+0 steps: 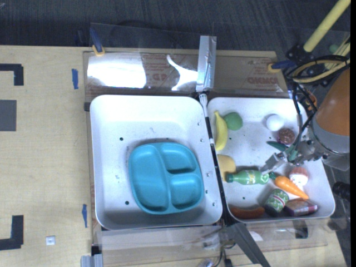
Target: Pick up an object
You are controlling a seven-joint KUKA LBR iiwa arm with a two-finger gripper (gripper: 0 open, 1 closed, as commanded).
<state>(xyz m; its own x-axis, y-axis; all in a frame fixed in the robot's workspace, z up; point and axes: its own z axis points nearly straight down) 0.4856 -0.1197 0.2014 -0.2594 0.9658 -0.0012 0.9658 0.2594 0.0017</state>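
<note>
Nearest to the camera is the front rim of the right shallow white bin [328, 213], and along it lie a brown sausage [247, 211], a green can [276, 200] and a dark red packet [301, 207]. Just behind them an orange plastic carrot [291, 186] points to the right, and a green bottle with a yellow cap [247, 177] lies on its side. My gripper [281, 158] is low over this bin, beside the carrot and the bottle, and my fingers [272, 162] stand apart with nothing between them. Farther back lie a yellow banana [221, 131], a green round fruit [233, 120] and a white egg [274, 122]. The left white bin [111, 121] holds a blue divided plastic tray [166, 177]. Both bins sit on a pale wooden bench [44, 149], and beyond it the floor is dark [167, 4].
</note>
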